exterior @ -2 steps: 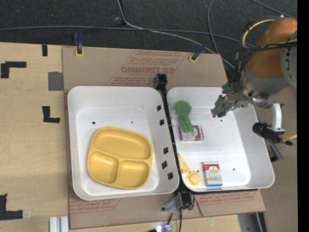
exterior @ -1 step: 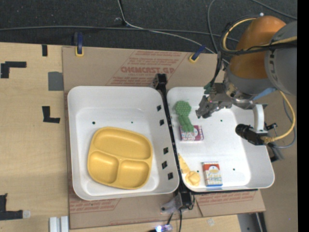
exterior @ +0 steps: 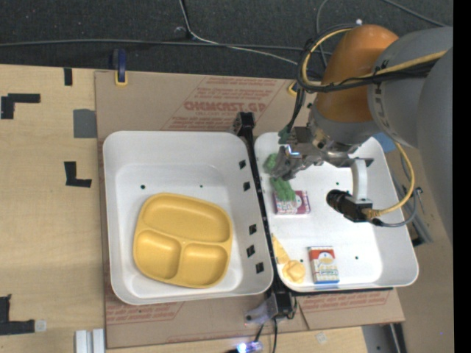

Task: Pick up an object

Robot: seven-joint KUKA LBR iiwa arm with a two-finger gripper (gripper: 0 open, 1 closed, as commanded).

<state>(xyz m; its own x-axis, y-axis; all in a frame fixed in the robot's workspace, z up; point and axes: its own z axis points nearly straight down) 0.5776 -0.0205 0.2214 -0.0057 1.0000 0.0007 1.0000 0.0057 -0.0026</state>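
Observation:
My gripper hangs over the back left part of the right bin, under the orange band of the arm. A green object lies right below and beside it, its upper end touching the gripper's tip. The green object rests partly on a small pink and white box. Near the bin's front lie a red and white box and a yellow piece.
The left bin bears a yellow divided tray. A black divider runs between the two bins. A black fitting with cables sticks out from the arm over the right bin's middle.

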